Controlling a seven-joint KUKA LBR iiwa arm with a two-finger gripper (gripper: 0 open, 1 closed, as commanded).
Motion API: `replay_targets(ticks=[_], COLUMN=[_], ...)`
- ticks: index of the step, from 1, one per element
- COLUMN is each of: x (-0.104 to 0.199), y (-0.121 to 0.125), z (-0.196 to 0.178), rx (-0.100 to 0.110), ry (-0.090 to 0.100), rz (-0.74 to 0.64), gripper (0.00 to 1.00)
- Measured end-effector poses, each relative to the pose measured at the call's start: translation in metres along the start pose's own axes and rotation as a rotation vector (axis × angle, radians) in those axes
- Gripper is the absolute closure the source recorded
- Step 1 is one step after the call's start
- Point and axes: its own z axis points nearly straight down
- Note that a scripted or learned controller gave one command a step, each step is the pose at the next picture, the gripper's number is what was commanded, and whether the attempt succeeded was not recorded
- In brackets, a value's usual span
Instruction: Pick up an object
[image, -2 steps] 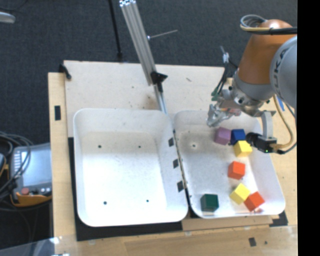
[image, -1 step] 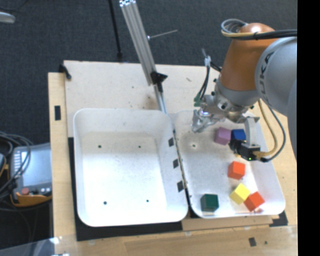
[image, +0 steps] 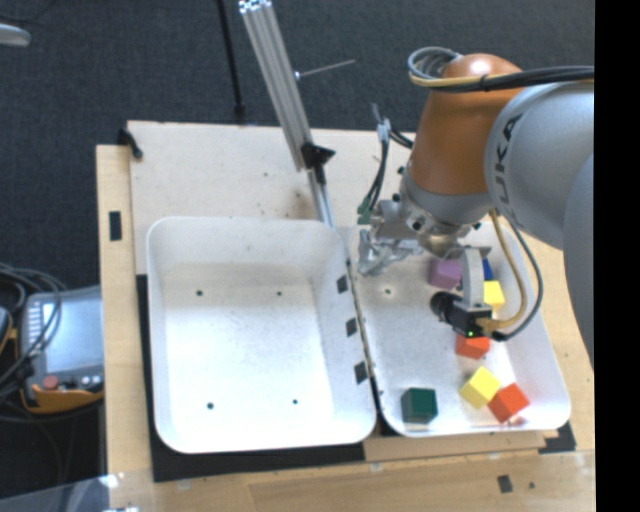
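Over the right bin the grey arm hangs, its jaws low near the divider; I cannot tell how far open they are. Below lie a green block, yellow block and orange block.
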Motion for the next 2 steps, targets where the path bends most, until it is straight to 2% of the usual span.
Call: replay_targets(ticks=[1,2], x=[0.047,0.087], y=[-0.025,-0.037], z=[-0.004,0.008], rx=[0.001,0.002], ry=[0.000,-0.002], rz=[0.000,0.001], gripper=[1.00,1.00])
